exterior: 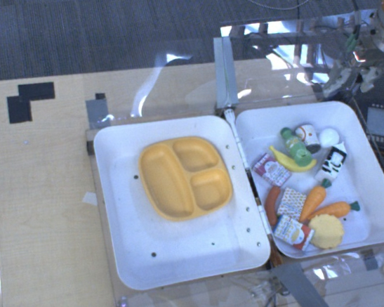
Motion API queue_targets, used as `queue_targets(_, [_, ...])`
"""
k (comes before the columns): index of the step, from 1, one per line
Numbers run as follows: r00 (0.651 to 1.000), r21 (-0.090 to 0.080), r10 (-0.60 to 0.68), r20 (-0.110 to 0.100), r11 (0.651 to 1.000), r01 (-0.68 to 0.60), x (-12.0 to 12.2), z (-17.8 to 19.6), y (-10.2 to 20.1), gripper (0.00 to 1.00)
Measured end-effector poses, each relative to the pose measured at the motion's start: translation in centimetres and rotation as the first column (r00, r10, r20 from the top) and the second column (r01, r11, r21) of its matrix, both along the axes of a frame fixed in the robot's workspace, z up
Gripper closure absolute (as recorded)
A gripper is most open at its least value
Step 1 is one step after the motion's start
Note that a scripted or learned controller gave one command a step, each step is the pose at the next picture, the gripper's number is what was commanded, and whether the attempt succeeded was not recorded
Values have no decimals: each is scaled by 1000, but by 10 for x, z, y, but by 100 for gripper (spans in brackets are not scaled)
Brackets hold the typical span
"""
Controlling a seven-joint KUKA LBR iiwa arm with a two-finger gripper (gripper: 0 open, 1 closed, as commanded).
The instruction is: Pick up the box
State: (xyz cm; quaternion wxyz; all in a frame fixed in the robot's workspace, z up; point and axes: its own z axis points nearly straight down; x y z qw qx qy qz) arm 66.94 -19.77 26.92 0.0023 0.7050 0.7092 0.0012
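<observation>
The right bin (371, 159) holds several small boxes among toy food. A red and white box (271, 171) lies at its left side. A checked box (291, 202) sits below it, and another red and white box (292, 231) lies near the front edge. A black and white carton (334, 160) rests right of the banana (293, 159). My gripper (360, 62) hangs past the bin's far right corner, well above and apart from every box, with nothing seen in it.
The left bin (126, 215) carries a yellow divided plate (184, 176). Two carrots (313, 199), a sausage (273, 204), a yellow lump (328, 231), a green bottle (294, 145) and a white ball (329, 138) crowd the right bin. A metal frame and cables stand behind it.
</observation>
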Motion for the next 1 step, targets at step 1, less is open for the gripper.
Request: queue_targets(1, [1000, -1, 7, 3, 1000, -7, 1, 38, 3, 0])
